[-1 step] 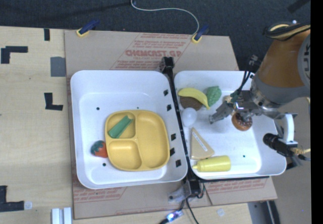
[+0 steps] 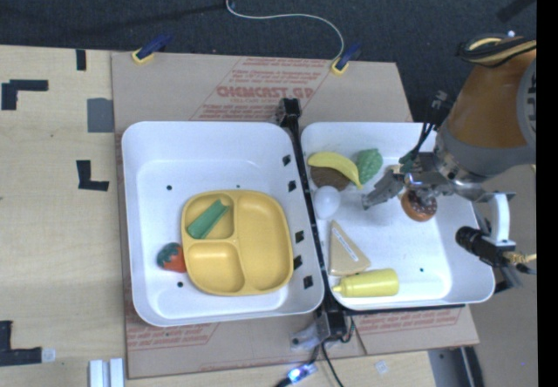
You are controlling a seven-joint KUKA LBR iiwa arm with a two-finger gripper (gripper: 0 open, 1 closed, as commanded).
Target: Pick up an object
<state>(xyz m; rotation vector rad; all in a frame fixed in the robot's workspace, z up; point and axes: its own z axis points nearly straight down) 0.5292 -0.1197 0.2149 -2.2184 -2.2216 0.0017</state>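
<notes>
My gripper (image 2: 390, 186) hangs over the right bin (image 2: 436, 289), just right of the yellow banana (image 2: 336, 165) and the green leafy toy (image 2: 369, 164). A round brown and red object (image 2: 419, 206) lies directly beside the gripper on its right, partly under the wrist. Nothing can be seen held. Also in this bin are a white ball (image 2: 325, 200), a tan sandwich wedge (image 2: 346, 251) and a yellow bottle (image 2: 367, 283) lying on its side near the front wall. A dark brown piece (image 2: 327, 176) peeks from under the banana.
The left bin (image 2: 148, 154) holds a yellow divided plate (image 2: 253, 241) with a green piece (image 2: 207, 220) in its top-left compartment. A red and green toy (image 2: 171, 256) sits by the plate's left edge. A black divider (image 2: 301, 193) separates the bins. The grey arm (image 2: 488, 115) enters from the right.
</notes>
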